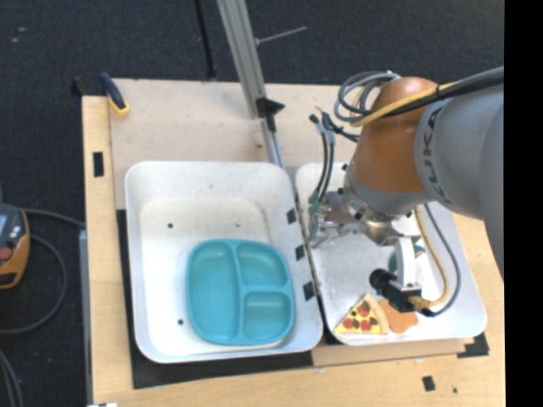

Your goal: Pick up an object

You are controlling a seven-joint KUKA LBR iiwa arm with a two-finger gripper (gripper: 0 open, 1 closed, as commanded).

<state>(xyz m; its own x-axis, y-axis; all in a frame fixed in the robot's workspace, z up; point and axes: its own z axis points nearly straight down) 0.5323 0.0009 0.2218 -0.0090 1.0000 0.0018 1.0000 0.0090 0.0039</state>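
My gripper hangs low over the left part of the right bin, close to the wall between the two bins. The grey arm and its orange band cover most of that bin. A toy pizza slice with red dots lies at the bin's front edge. A flat orange piece touches the slice's right side. Both sit in front of and to the right of the gripper, apart from it. In the left bin a light blue divided plate lies at the front right.
An aluminium post rises slanted behind the bins. A blue and yellow tool rests on the bench's far left corner. An orange device with cables sits off the bench at the left edge.
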